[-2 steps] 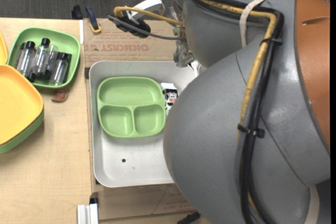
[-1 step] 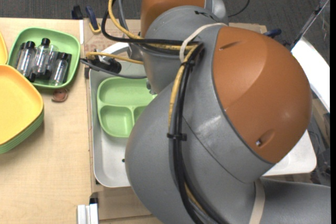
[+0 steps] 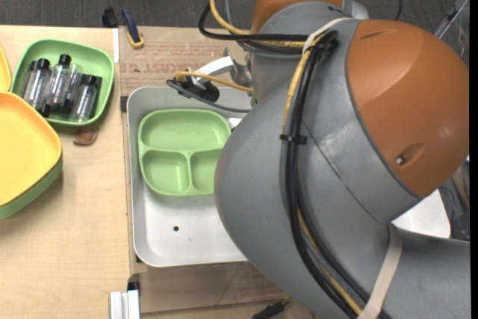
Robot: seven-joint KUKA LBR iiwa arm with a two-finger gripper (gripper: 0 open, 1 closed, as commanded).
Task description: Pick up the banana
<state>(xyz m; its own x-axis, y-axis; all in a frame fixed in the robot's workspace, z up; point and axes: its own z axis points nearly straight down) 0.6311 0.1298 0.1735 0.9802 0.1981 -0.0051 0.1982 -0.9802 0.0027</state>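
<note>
Bench surface point(image 3: 75, 250) carries a white bin point(image 3: 172, 243) holding a green divided tray point(image 3: 183, 153). Arm point(image 3: 343, 160) overhangs the bin, likely reaching down; gripper state cannot be told.

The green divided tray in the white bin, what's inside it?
Nothing visible lies in the green divided tray: its long upper compartment and two lower ones show bare green. The arm covers its right edge and much of the white bin, so anything there stays hidden.
</note>
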